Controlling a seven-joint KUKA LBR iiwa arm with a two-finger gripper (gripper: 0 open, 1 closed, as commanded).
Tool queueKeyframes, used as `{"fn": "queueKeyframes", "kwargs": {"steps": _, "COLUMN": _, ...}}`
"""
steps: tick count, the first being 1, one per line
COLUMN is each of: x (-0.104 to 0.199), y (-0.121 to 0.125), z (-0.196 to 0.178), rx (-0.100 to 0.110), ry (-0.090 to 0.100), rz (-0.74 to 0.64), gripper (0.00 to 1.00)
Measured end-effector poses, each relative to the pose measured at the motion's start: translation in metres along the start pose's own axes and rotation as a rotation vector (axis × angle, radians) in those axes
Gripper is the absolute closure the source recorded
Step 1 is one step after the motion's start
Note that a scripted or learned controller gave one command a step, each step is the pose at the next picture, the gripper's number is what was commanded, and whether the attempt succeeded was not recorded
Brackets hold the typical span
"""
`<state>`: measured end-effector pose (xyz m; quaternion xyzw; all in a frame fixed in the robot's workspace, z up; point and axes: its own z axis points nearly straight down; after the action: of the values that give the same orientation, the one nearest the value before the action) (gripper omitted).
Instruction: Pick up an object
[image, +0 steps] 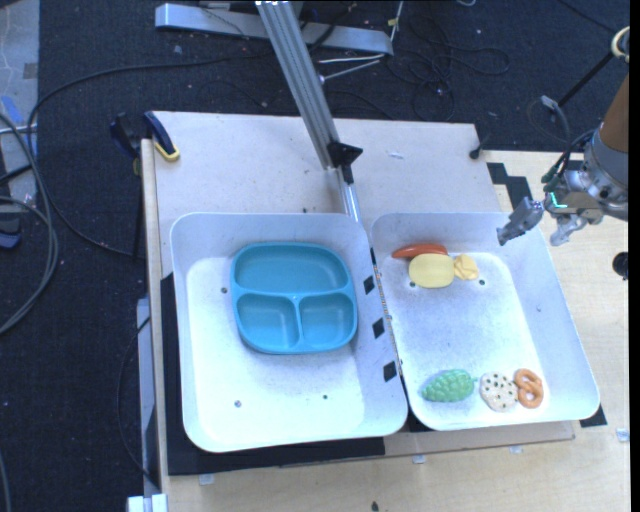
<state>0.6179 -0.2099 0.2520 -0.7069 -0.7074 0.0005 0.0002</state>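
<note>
My arm enters from the right edge, cut off there so that just the wrist and a bit of the grey body with its orange band show. My gripper (541, 222) hangs over the upper right rim of the right bin (560, 330), near its far corner. Two dark fingers (517, 224) point down and to the left, spread apart, with nothing between them: the hand is open and holds nothing. A small teal light glows on the wrist housing just above the fingers.

Things in the right bin, all well apart from my gripper:
- a yellow lemon-like fruit (431, 271) near the upper left of the bin floor
- a red-orange piece (419, 250) touching its upper edge, partly hidden behind it; I cannot tell what it is
- a small pale yellow piece (466, 267) just beside the fruit on its right, too small to identify
- a green knobbly piece (447, 386) near the front wall
- a white speckled cookie (497, 391) to its right
- a brown pretzel (529, 387) touching the cookie, nearest the front right corner

The left bin (200, 400) bears a blue divided plate (295, 297) with three compartments, lying flat toward the back of the bin floor.

A grey metal pole (305, 80) slants down from the top of the view and ends at a dark clamp above the seam between the two bins; its upper end is cut off. Cables lie on the dark floor around the bench (260, 160).
</note>
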Motion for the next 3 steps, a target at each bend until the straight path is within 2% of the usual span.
{"fn": "queueKeyframes", "kwargs": {"steps": 1, "x": 0.0, "y": 0.0, "z": -0.001, "rx": -0.002, "ry": 0.0, "rz": 0.0, "gripper": 0.0}}
{"fn": "queueKeyframes", "kwargs": {"steps": 3, "x": 0.009, "y": 0.013, "z": 0.096, "rx": 0.0, "ry": -0.001, "rz": -0.003, "gripper": 0.0}}
